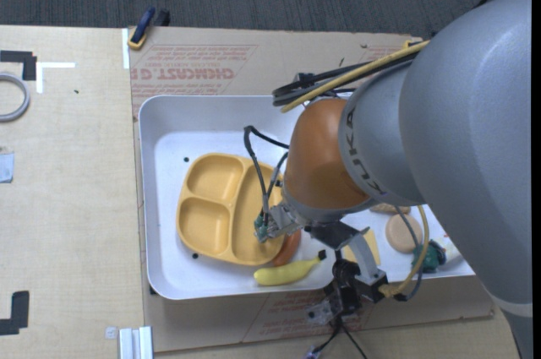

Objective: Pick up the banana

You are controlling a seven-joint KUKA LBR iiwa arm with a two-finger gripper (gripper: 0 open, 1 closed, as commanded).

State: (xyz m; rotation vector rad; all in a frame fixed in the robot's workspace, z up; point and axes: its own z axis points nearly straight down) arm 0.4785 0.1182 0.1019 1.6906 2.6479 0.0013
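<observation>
Overhead slanted view of the white bin [161,205] on the table [68,205]. The landmark here is the yellow divided plate [215,205], which lies flat on the bin floor toward the bin's left half, its compartments facing up.

The banana [287,271] lies on the bin floor just beyond the plate's lower right corner, close to the bin's near wall. It is yellow, stretched roughly along that wall, with its stem end pointing away from the plate and slightly upward in the picture. A reddish-orange object [290,246] sits between the plate's right edge and the banana, partly hidden under the arm; what it is cannot be told.

The grey arm [473,146] with its orange band [317,155] enters from the side opposite the plate's left edge and covers the plate's right rim. The end effector [355,285] appears as dark hardware to the right of the banana's stem end, over the bin's near wall, farther from the plate than the banana is. Whether it is released or clenched cannot be told, since its tips are lost among cables and dark parts. The banana is seen resting on the bin floor.

Farther right of the plate, beyond the arm, a tan round object [401,232] lies on the bin floor, with a small green item [433,258] just beside it. Beneath the bin lies printed cardboard [194,66], which extends above the plate toward the far side of the table.
</observation>
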